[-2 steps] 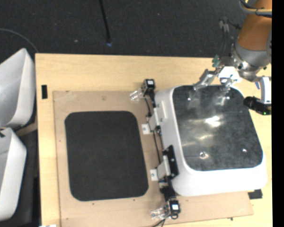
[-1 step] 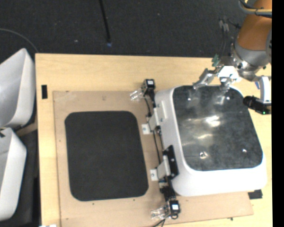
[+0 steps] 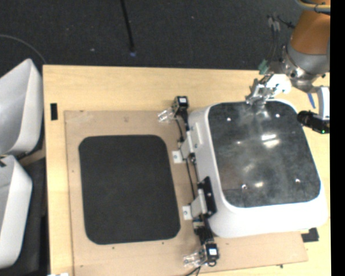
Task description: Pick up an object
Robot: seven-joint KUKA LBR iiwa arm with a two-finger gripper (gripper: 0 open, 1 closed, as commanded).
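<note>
1. Honestly can't pick out a clear object to grab. The best candidates are a few pale smudges (image 3: 269,140) on the dark, shiny floor of the white bin (image 3: 264,226) on the right. I can't tell if they're real items or just glare.
2. The biggest smudge is a short whitish streak in the upper middle of the bin floor, with its long axis running roughly left-right and slightly tilted. A couple of tiny bright dots sit lower down near the front. They're too small to say which way they point.
3. The hand (image 3: 265,91) hangs over the bin's far rim, near its top-left corner. It's small and blurry, so I can't tell if it's spread or pressed together, and I can't see anything pinched in it.
4. The arm (image 3: 310,33) comes in from the top right, with the orange band showing.
5. Left of the bin, a dark rounded panel (image 3: 129,188) lies flat on the light wooden worktop (image 3: 132,88). A row of black-and-white brackets (image 3: 190,148) runs between the panel and the bin.
</note>
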